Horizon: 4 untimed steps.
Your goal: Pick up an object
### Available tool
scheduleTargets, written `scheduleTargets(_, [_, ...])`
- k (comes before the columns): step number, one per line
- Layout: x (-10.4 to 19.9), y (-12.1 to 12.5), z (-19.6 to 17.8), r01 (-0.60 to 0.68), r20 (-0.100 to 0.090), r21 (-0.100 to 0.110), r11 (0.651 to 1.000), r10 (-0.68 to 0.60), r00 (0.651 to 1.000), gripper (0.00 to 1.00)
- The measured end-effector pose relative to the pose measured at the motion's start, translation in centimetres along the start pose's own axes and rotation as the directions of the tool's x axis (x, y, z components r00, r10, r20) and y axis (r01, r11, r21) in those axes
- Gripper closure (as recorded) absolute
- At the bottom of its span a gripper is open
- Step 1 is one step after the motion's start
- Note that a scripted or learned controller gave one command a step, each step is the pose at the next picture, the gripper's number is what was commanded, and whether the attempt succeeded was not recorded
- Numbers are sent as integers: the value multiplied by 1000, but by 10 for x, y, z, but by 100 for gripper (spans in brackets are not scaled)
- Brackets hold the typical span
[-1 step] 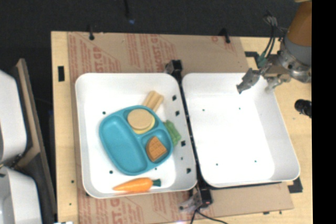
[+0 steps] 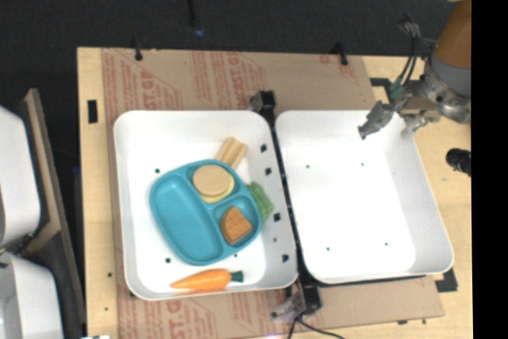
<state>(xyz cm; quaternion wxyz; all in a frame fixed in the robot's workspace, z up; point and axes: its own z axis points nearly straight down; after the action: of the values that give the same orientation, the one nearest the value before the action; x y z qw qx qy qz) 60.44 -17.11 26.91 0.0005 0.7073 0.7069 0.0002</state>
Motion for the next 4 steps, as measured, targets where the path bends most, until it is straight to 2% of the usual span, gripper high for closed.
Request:
scheduleTargets(3, [-2, 3, 171, 0, -1, 5, 1000, 0, 1000, 0])
scheduleTargets(4, [-3, 4, 157, -1, 0, -2, 1000, 1, 1000, 100])
